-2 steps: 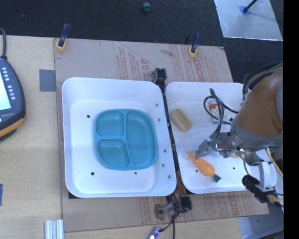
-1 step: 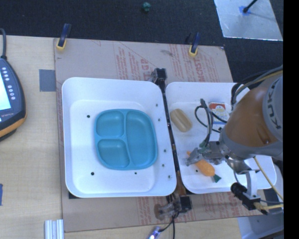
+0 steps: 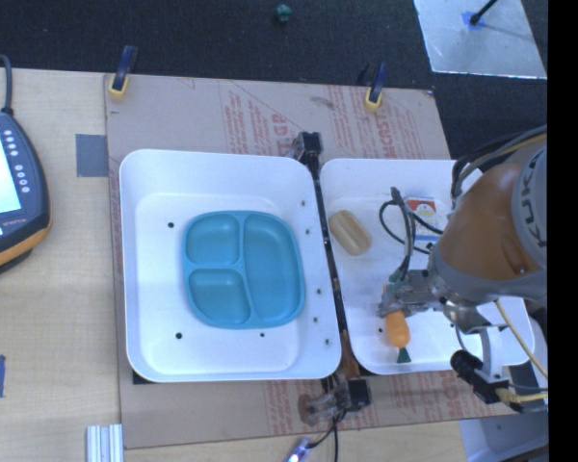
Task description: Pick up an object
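Over the right bin point(image 3: 366, 359) the grey arm with its orange band point(image 3: 482, 229) reaches in from the right, and the gripper point(image 3: 397, 306) hangs low near that bin's front edge. Whether its fingers are spread or closed I cannot tell, since the wrist covers them from above. Just below the gripper lies a small orange carrot-like object point(image 3: 397, 332) with a green tip, on the bin floor, touching or nearly touching the gripper's end; nothing shows it pinched. Farther back in the same bin rests a tan bread-like piece point(image 3: 349, 232), near the divider between the bins. A small card with red print point(image 3: 421, 205) lies toward the back. The left bin point(image 3: 144, 258) holds a blue divided plate point(image 3: 243, 269), lying flat at its middle.
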Controlling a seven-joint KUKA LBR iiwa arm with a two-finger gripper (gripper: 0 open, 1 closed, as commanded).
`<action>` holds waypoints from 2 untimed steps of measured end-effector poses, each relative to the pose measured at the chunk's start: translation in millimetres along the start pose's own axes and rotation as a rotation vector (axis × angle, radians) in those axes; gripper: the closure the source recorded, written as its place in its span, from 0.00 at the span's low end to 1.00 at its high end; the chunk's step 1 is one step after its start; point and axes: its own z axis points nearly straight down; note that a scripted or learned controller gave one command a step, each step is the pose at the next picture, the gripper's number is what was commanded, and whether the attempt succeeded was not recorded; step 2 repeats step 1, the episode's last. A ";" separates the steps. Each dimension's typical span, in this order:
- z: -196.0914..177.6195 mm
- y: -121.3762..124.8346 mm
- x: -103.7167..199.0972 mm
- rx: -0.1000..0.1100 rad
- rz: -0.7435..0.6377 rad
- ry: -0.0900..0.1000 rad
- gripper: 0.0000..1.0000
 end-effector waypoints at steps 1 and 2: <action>-91.3 57.0 49.3 -0.004 0.005 0.002 1.00; -91.3 57.0 49.3 -0.004 0.005 0.002 1.00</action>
